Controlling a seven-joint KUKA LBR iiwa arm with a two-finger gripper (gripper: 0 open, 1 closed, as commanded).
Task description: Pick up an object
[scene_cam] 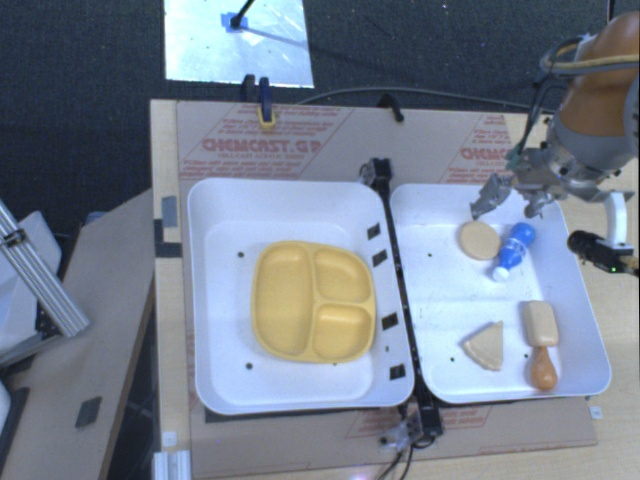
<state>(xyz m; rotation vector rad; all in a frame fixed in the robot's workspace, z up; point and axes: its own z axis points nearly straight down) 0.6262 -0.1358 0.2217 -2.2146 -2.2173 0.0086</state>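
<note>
The gripper (512,200) hangs over the far edge of the right bin (440,298), below the arm's orange band at the frame's upper right. Its two fingers (487,197) stand apart, one slanting down toward the left and the other pointing down a little to the right, and nothing sits between them. The nearest things lie just in front of the fingertips, toward the viewer: a round tan disc (480,240) rests flat on the bin floor below the left finger, and a small blue and white bottle (511,251) lies tilted just beside the disc, touching or almost touching its right edge, with the blue cap end up near the right finger. Whether either fingertip touches the bottle or the disc cannot be told from this slanted view. Farther forward in the same bin, well apart from the gripper, lie a tan wedge-shaped piece (485,346) and, near the right wall, a pale block with an orange-brown rounded end (541,342). The left bin (220,268) holds a yellow divided plate (312,301) with three compartments, lying flat near its middle. Both bins sit side by side on a brown board marked with red lettering (260,146).
</note>
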